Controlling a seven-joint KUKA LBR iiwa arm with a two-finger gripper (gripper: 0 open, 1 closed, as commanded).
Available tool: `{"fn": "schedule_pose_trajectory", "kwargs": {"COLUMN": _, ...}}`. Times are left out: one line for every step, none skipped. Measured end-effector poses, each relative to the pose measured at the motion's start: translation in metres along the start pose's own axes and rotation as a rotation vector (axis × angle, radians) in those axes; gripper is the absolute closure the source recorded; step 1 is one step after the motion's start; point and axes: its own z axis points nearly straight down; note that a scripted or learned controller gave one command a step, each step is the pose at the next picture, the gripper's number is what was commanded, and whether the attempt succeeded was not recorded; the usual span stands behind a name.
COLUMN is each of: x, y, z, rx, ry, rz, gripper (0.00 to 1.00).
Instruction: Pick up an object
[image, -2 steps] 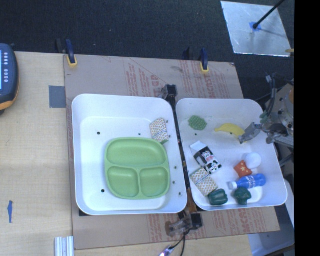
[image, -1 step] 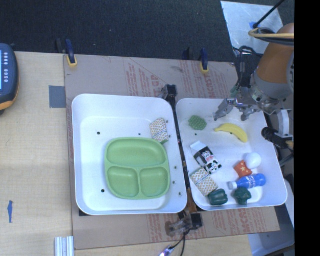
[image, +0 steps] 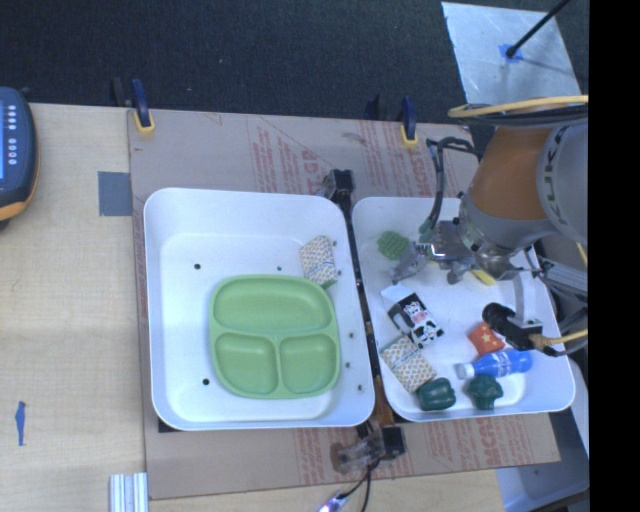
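Camera view puts the tool (image: 412, 262) low in the right bin (image: 560, 400), beside a green pad (image: 393, 243); whether it is open or closed, I cannot tell. Nothing looks lifted yet, so the pick remains undone.

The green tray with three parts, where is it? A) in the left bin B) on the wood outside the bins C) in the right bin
A: the green tray lies flat inside the left bin, near its middle.
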Motion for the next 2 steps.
{"fn": "schedule_pose_trajectory", "kwargs": {"x": -0.006, "y": -0.024, "z": 0.037, "rx": -0.002, "ry": -0.003, "rz": 0.005, "gripper": 0.00}}
{"fn": "schedule_pose_trajectory", "kwargs": {"x": -0.007, "y": -0.022, "z": 0.024, "rx": -0.005, "ry": -0.004, "rz": 0.004, "gripper": 1.00}}
